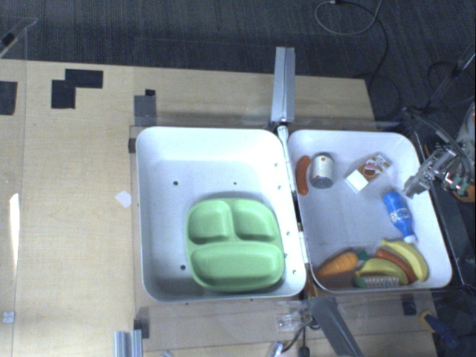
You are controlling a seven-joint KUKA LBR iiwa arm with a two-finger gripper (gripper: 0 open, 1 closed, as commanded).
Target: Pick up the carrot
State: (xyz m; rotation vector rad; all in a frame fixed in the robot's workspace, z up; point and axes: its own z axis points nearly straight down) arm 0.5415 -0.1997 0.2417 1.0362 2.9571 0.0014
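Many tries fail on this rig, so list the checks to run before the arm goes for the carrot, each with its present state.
1. Carrot in view in the right bin, near its front left corner: ok.
2. Top of carrot uncovered: ok.
3. Space around carrot: not ok; the bin's wall is close on one side, the banana and other toy food crowd the other.
4. Gripper away from the carrot, at the bin's right rim beside the blue bottle: ok.
5. Finger opening: cannot tell.
6. Green tray sits in the left bin, out of the path: ok.
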